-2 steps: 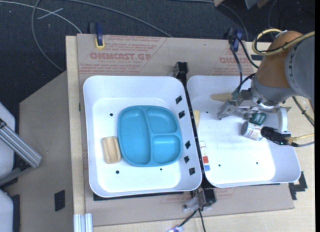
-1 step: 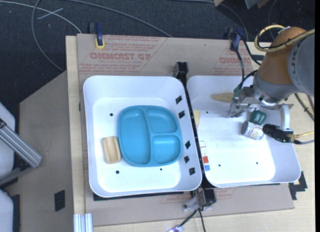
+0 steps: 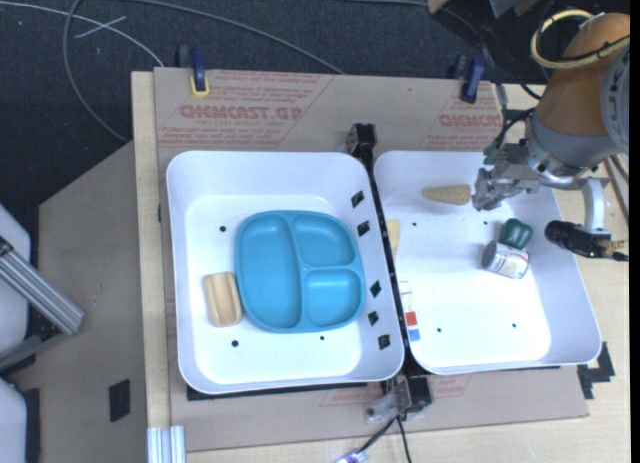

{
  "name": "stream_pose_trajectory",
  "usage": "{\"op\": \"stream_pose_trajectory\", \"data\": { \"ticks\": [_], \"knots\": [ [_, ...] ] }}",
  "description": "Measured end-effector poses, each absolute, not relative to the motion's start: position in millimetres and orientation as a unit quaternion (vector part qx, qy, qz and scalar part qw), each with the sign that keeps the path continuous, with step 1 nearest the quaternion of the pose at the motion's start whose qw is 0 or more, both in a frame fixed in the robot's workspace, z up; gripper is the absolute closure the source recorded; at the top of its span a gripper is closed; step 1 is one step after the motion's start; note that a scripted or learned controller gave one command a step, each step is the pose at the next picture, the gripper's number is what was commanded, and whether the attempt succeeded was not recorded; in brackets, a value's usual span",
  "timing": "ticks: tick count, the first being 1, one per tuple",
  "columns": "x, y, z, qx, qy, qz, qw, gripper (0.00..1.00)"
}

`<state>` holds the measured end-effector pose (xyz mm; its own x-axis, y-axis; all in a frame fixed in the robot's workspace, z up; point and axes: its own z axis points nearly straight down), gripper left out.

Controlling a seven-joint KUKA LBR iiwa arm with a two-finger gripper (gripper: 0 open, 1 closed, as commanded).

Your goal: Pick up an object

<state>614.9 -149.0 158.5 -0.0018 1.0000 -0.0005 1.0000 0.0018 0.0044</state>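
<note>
- While you look down on the bench [image 3: 150, 251], you see two shallow white bins side by side, the left bin [image 3: 190, 281] and the right bin [image 3: 560, 321], touching along a black divider.
- You have the grey arm [image 3: 585, 91] reaching in from the right, over the far right corner of the right bin.
- You find a blue divided plate [image 3: 298, 271] in the middle of the left bin.
- You see the gripper [image 3: 487, 194] low over the far part of the right bin, just right of a tan wedge-shaped piece [image 3: 446, 194]; whether its jaws stand apart or together you cannot tell.
- You see a tan ridged block [image 3: 222, 299] just left of the plate.
- You find a small jar with a green cap [image 3: 508, 249] lying near the gripper, apart from it, on its near side.
</note>
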Motion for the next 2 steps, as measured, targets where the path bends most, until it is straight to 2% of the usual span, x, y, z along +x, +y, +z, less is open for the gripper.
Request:
{"op": "stream_pose_trajectory", "data": {
  "ticks": [1,2],
  "knots": [
    [621.6,-156,206,0.707,0.707,0.0013,0.002,1.0],
    [619.7,-156,251,0.707,0.708,0.0016,0.002,1.0]
  ]
}}
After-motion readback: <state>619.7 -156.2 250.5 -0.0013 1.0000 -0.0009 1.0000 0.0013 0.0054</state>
